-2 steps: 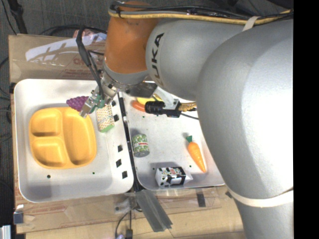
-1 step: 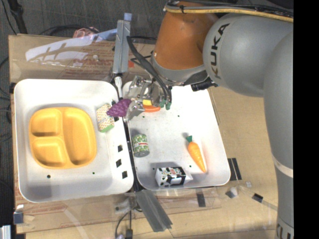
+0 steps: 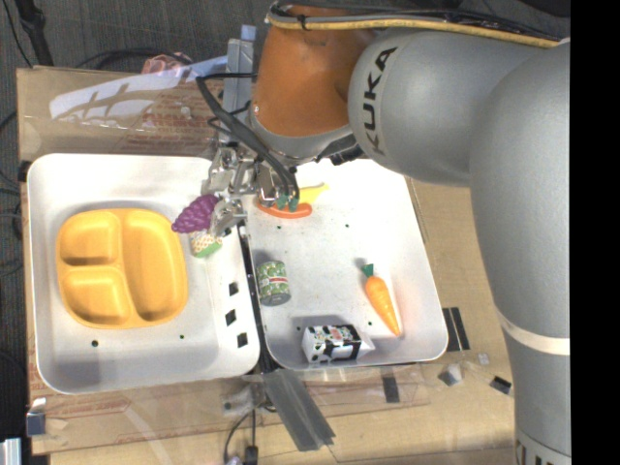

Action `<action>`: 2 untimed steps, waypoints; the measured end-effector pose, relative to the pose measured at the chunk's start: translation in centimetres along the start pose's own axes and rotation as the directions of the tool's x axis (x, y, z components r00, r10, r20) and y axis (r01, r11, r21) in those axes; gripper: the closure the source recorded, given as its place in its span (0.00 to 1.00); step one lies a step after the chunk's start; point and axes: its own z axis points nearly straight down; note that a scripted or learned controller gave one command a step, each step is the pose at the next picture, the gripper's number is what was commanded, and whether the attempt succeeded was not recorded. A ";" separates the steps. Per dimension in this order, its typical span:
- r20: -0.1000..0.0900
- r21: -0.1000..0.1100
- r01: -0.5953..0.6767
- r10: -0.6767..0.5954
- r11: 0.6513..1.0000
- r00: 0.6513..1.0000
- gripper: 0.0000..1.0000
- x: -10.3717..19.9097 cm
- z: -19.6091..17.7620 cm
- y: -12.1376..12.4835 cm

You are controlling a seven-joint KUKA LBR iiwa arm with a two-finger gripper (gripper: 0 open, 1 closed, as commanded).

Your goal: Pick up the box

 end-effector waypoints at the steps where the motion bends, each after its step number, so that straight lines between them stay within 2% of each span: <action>1: -0.004 -0.003 0.550 -0.550 0.835 0.835 1.00 3.3 0.8 0.4; 2: -0.002 -0.005 0.875 -0.875 0.484 0.484 1.00 9.5 1.1 3.1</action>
